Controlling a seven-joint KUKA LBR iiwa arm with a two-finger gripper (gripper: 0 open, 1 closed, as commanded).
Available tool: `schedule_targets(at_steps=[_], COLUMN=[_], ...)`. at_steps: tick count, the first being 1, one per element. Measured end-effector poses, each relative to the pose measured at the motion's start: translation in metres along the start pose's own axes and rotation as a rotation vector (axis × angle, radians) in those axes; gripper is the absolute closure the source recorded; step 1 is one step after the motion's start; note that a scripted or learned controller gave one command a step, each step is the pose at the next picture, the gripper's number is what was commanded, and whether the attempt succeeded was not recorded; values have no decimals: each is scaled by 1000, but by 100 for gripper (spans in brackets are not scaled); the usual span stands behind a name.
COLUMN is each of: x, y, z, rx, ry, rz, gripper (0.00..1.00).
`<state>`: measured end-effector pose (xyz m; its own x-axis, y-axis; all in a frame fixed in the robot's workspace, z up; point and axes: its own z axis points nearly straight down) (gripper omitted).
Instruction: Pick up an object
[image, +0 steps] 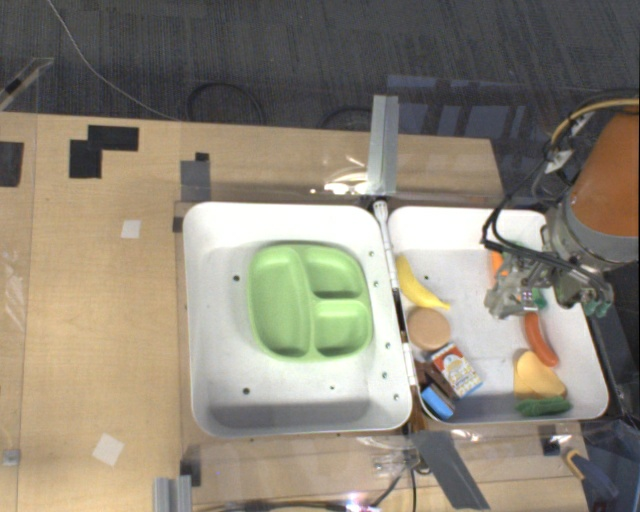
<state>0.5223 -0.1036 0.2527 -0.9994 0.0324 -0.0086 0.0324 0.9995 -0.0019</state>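
Gripper (515, 297) hangs low over right bin (470, 240), beside an orange sausage-shaped toy (541, 338); finger state cannot be made out. Banana (420, 285), round brown piece (429, 328), small box (458, 371) lie apart. Green divided plate (308, 299) in left bin (215, 320).

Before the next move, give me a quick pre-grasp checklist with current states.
1. Claw positioned over the right bin: ok, it hangs above the bin's right half.
2. Target close to the claw: ok, the orange-red sausage lies just below it in the view.
3. Claw free of any object: cannot tell, its tip is cluttered and small here.
4. Neighbours apart from the target: not ok, the yellow wedge lies right beside the sausage's lower end.
5. Other items out of the path: ok, the banana, the round brown piece and the small box sit toward the bin's left side.
6. Green divided plate in the left bin: ok.
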Motion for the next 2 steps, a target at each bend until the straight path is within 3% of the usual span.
schedule_targets(at_steps=[1,2], x=[-83,-125], y=[55,9], z=[46,8], rx=[-4,-1], ry=[2,-6], rz=[174,82], gripper=[100,100])
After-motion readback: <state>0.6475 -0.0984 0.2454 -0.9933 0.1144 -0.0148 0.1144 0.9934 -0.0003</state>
